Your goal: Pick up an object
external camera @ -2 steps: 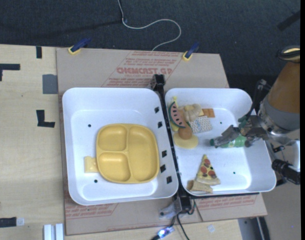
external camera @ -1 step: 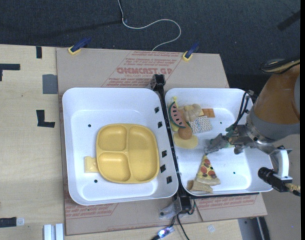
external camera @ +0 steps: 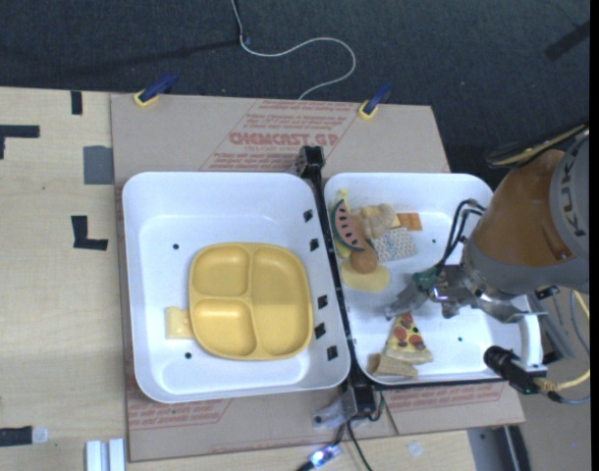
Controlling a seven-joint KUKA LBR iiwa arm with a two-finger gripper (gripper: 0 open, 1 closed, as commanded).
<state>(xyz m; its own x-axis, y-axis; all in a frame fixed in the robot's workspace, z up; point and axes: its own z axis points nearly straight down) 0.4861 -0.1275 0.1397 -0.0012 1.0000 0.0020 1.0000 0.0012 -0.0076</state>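
Note:
The right bin (external camera: 476, 189) holds several toy foods. A pizza slice (external camera: 408, 337) lies near its front, with a tan wedge (external camera: 388, 365) just below it. Against the left wall are a watermelon slice (external camera: 343, 230), a brown piece (external camera: 363, 260) and a pale yellow disc (external camera: 368, 279). A beige lump (external camera: 380, 218), an orange cracker (external camera: 408, 222) and a grey speckled piece (external camera: 397, 246) sit toward the back. My gripper (external camera: 410, 297) hangs low over the bin's middle, just above the pizza slice and right of the yellow disc. Nothing shows in its grasp.
The left bin (external camera: 142, 263) bears a yellow divided plate (external camera: 250, 300) with a small pale yellow block (external camera: 177, 322) at its left edge. The grey arm with its orange band (external camera: 520, 219) covers the right bin's right side. Cardboard (external camera: 270, 135) lies under both bins.

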